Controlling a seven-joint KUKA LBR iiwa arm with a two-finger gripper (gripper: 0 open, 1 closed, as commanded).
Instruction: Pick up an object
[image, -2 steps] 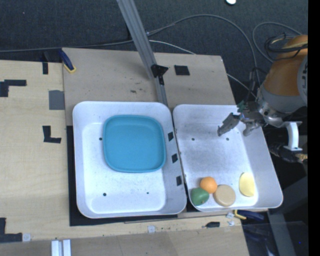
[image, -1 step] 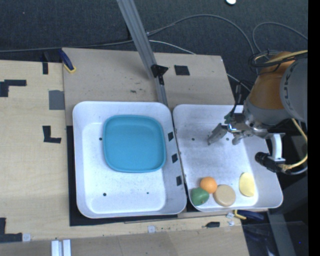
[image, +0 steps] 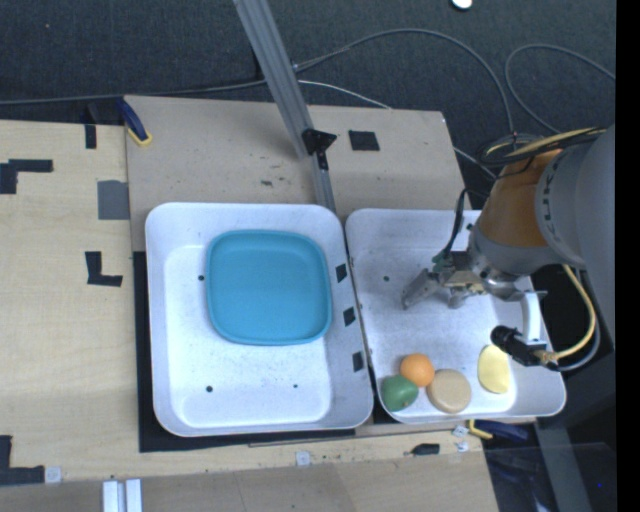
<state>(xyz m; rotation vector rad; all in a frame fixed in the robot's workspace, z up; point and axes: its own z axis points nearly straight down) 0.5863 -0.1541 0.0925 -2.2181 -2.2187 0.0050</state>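
— Hovering over the right bin (image: 400, 240), the fingers (image: 420, 290) look spread a little and point left, with nothing between them. Why there?

— My guess: the arm (image: 520, 215) is lining up before dropping toward the pile. The orange ball (image: 417, 369), green piece (image: 398, 392), tan disc (image: 450, 390) and yellow piece (image: 493, 369) huddle along that bin's near edge, well apart from the fingers.

— And the left bin (image: 180, 380)?

— It carries a blue plate (image: 268, 286), too flat for an easy pinch.

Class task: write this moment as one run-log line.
tool: over right bin, nothing visibly held | orange ball, green ball, tan disc, yellow piece: near edge | left bin: blue plate
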